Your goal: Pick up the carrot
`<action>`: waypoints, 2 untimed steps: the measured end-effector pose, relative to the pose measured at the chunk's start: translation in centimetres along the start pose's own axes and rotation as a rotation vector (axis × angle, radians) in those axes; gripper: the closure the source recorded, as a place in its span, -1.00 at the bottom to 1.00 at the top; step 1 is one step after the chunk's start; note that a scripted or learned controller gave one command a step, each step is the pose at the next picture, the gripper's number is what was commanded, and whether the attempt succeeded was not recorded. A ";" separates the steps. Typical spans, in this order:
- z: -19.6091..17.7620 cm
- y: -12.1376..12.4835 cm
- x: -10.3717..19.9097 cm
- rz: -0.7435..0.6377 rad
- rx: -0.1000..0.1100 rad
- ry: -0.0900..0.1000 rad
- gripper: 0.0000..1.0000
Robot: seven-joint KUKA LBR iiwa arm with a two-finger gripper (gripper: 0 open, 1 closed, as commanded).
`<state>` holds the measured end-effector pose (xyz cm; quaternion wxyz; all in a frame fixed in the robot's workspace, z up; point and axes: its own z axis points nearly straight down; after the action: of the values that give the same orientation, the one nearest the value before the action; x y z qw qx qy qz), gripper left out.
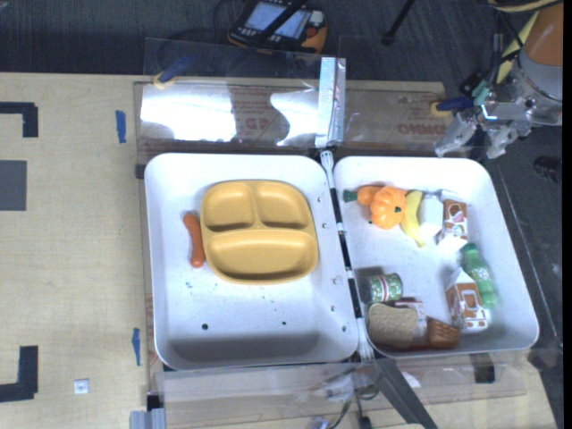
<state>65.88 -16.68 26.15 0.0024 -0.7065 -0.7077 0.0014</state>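
Lying near bin wall (pixel 343 206) — carrot (pixel 365 195)

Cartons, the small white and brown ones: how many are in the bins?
2, both in the right white bin: one white-and-brown carton right of the yellow banana, the second carton near the front right corner. None seems hidden.

This looks like a robotics lab. The pale wooden desk (pixel 71 239) carries black corner marks (pixel 22 119) and blue tape strips (pixel 120 125) beside two white bins (pixel 250 315). Behind it, a handheld control screen (pixel 277 21) and stand legs (pixel 411 7) rest on dark carpet (pixel 107 16).
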 end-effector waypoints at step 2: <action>16.2 1.5 4.4 0.078 -0.028 -0.002 -1.00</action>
<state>67.33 -12.27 9.96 -0.0084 -0.7336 -0.6794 -0.0078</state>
